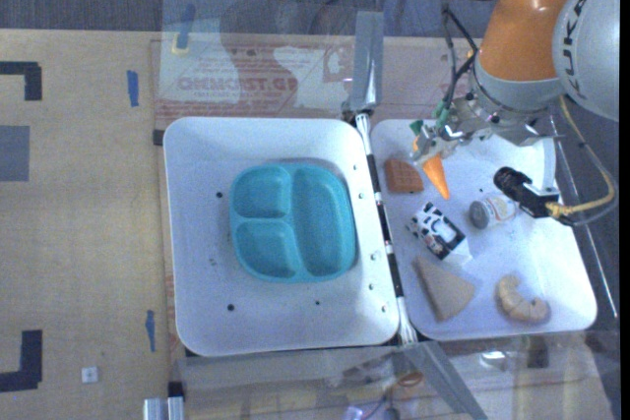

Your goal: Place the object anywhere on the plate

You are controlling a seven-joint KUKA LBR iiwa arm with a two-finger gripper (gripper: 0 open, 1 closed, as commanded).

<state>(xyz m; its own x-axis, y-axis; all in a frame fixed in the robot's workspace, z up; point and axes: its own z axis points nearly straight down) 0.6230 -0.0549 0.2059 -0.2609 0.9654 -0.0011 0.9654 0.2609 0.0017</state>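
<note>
I see the pincer (433, 141) over the right bin's (571, 295) far-left corner, clamped on the orange carrot (436, 176), which hangs point-down beside a brown bread piece (402, 176); the blue divided plate (292, 222) sits in the left bin (197, 310); a tan wedge (445, 287) and a croissant (520, 301) lie nearer me.

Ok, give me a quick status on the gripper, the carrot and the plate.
Gripper over right bin, on carrot's top end; grip unconfirmed. Blue divided plate waits in left bin. Bin walls lie between them.
</note>
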